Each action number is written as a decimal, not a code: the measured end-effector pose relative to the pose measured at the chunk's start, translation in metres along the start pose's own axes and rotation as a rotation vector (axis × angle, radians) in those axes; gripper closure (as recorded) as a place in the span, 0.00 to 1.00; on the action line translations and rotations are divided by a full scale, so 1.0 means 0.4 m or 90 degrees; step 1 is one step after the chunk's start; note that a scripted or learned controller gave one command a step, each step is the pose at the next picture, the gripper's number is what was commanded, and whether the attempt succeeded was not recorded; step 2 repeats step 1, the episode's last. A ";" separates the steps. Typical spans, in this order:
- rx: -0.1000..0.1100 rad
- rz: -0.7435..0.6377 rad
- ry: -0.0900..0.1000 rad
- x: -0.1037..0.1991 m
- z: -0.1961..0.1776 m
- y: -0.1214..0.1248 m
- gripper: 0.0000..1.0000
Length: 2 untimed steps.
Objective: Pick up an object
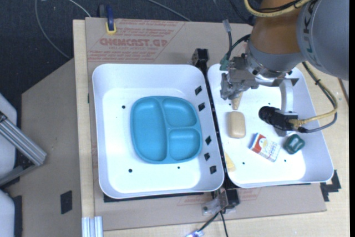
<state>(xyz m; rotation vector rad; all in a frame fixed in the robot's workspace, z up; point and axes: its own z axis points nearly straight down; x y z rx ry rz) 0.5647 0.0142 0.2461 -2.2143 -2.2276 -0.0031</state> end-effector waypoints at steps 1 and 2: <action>-0.001 0.000 0.000 0.140 -0.003 0.049 1.00; -0.001 0.000 0.000 0.140 -0.003 0.049 1.00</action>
